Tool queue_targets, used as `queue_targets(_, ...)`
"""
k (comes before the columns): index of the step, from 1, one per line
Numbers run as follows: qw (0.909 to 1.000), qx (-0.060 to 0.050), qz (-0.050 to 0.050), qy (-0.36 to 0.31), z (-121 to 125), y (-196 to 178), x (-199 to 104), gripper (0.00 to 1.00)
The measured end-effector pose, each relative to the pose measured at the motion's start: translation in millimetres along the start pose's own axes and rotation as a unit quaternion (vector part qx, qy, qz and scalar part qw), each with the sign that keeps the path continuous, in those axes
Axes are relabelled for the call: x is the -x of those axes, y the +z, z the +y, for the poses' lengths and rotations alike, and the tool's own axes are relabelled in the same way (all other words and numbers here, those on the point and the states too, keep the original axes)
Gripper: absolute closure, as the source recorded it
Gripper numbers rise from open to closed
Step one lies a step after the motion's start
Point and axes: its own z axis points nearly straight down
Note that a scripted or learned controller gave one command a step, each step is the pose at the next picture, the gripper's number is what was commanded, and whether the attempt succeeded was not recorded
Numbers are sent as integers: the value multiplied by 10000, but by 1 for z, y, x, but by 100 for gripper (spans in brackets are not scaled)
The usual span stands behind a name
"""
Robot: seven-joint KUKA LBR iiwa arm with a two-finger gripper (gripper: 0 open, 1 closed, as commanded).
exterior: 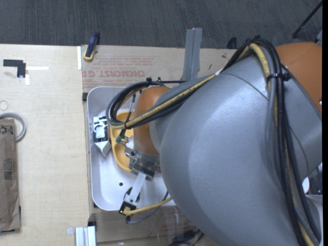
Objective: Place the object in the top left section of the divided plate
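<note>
From my seat the clearest writing is on the flattened cardboard [128, 65] under the bin, red letters seen upside down that look like "CHEMCAST, G…"; the smaller line above them is too fine for me to read. A brown paper bag [7, 173] at the left edge of the counter [51, 137] carries small dark print I cannot make out. The grey arm [230, 147] covers most of the right side, its orange band [148, 119] low over the white bin [102, 188], with black and yellow cables [154, 94] looping across it. Beneath the wrist I see a yellow curved rim, seemingly the divided plate [119, 158], mostly hidden, so its sections are not visible. A small white and grey object [101, 132] lies in the bin just left of that rim. The gripper [134, 188] points toward the bin's near edge; I cannot tell how it is set
</note>
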Motion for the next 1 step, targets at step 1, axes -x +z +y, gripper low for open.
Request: queue_targets(1,9947,-25,60,1028,182,-42,4,100)
